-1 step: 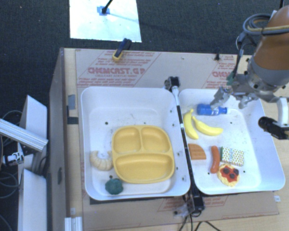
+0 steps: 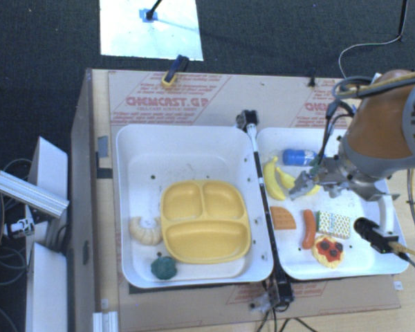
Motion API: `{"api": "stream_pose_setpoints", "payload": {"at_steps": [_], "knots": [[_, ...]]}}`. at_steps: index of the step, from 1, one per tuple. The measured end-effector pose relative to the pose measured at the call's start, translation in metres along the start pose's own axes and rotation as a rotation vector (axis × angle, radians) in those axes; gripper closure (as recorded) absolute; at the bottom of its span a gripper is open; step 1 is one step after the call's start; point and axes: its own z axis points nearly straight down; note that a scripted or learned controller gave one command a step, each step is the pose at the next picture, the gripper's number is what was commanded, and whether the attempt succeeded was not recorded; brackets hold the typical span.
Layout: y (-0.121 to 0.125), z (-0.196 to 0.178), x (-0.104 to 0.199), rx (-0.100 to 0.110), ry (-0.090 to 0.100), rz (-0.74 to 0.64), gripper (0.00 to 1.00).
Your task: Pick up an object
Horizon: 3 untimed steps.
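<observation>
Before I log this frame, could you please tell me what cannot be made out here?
- Two-finger gripper: too blurred in the camera view to read its fingers.
- Yellow curved banana: its right end hidden under the gripper.
- Grey arm with orange band: cut off by the right edge.

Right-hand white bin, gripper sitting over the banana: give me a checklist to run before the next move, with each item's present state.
1. Gripper positioned over the yellow banana in the right-hand white bin: ok.
2. Banana between the gripper's fingers: cannot tell.
3. Blue bottle lies close behind the banana, may get bumped: not ok.
4. Orange sausage, checkered block and pizza slice lie apart from the gripper: ok.
5. Yellow divided plate in the left bin, away from the arm: ok.
</observation>
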Motion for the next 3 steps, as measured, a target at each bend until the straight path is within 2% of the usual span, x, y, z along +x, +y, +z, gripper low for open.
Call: {"api": "stream_pose_setpoints", "payload": {"at_steps": [1, 2, 3], "knots": [[-0.022, 0.100, -0.022, -0.016, -0.002, 0.000, 0.00], [-0.019, 0.088, -0.021, -0.024, -0.001, -0.002, 1.00], [0.024, -0.034, 0.017, -0.005, 0.000, -0.002, 1.00]]}}
